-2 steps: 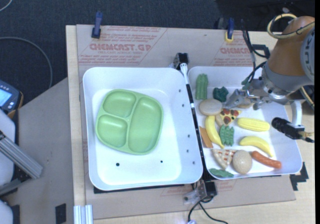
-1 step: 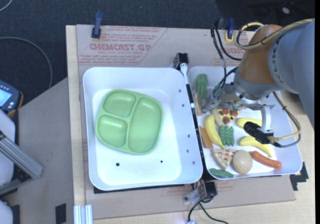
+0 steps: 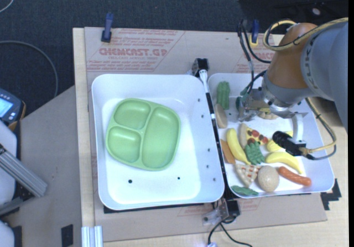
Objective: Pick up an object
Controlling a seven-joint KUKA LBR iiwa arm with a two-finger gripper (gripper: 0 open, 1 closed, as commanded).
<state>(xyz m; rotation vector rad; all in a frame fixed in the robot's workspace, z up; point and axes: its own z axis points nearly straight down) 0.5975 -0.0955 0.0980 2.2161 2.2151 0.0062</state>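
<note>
My gripper (image 3: pixel 253 109) hangs over the upper middle of the right bin (image 3: pixel 323 154), on the grey arm with its orange band (image 3: pixel 289 58). The bin holds several toy foods. A green cucumber (image 3: pixel 223 94) lies at the upper left, just left of the gripper. Below the gripper lie a yellow banana (image 3: pixel 236 145), a dark green leafy piece (image 3: pixel 254 153) and a small red-dotted piece (image 3: pixel 255 135). A second banana (image 3: pixel 283 158), a pizza slice (image 3: pixel 246 173), a beige round piece (image 3: pixel 269 178) and an orange-red sausage (image 3: pixel 294 176) lie nearer the front. Nothing shows as held.
The left bin (image 3: pixel 105 174) bears a light green divided plate (image 3: pixel 144 133). A beige piece (image 3: pixel 221 116) and an orange strip (image 3: pixel 227 152) lie along the right bin's left wall. Both bins rest on a cardboard sheet (image 3: pixel 138 50).
</note>
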